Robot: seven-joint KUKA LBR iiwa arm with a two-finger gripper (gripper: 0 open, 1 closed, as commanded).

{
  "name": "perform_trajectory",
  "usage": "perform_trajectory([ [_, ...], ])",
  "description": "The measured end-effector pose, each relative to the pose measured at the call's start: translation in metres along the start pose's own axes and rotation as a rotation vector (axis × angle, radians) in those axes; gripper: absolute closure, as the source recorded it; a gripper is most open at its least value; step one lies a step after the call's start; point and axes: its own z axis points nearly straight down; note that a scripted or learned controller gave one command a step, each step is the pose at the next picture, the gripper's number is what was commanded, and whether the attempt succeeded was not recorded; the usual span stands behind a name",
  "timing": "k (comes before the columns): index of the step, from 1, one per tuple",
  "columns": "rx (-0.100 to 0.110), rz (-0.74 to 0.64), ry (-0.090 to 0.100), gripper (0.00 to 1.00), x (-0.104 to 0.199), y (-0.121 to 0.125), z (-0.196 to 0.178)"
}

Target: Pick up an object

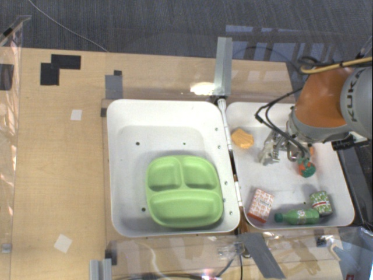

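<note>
You're at the approach step: the gripper (278,152) hangs with fingers parted, holding nothing; next, lower it around the small red-and-green toy (306,168) just right of the fingers.

"KU" lettering on grey arm (356,101)

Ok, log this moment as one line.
gripper: over right bin, nothing seen held | nearest: small red-green item | green tray: left bin
</note>
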Motion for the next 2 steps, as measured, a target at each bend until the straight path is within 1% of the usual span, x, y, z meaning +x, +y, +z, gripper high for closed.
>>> perform_trajectory([
  [1, 0.002, 0.398, -0.002, 1.0, 0.025, 0.033, -0.001],
  [2, -0.004, 0.439, 0.001, 1.0, -0.001, 0.154, -0.1],
])
